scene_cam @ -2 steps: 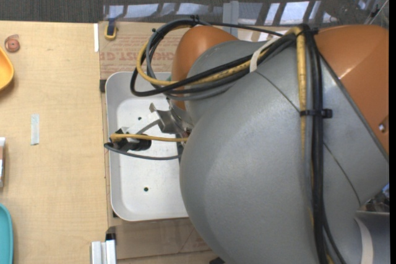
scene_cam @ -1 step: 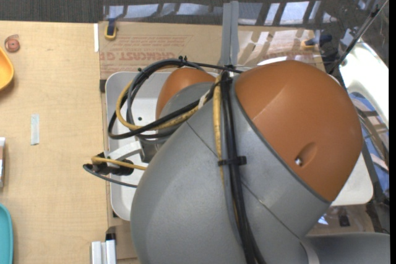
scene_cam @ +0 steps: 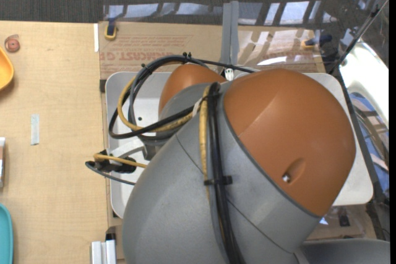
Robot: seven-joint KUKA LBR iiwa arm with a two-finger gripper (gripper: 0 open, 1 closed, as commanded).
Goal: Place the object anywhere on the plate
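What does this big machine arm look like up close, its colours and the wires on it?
The arm is a bulky rounded grey shell with a large smooth orange dome and a second orange segment beyond. Black cables run along it, strapped on, beside a yellow one, looping out past the far joint.

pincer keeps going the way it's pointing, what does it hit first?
Can't say for sure: the arm covers the pincer. The arm reaches down and left over the left bin, so most likely that bin's floor, but whatever lies under the arm is hidden.

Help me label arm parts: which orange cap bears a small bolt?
The large orange cap at right, nearest the camera; the smaller cap behind it looks plain.
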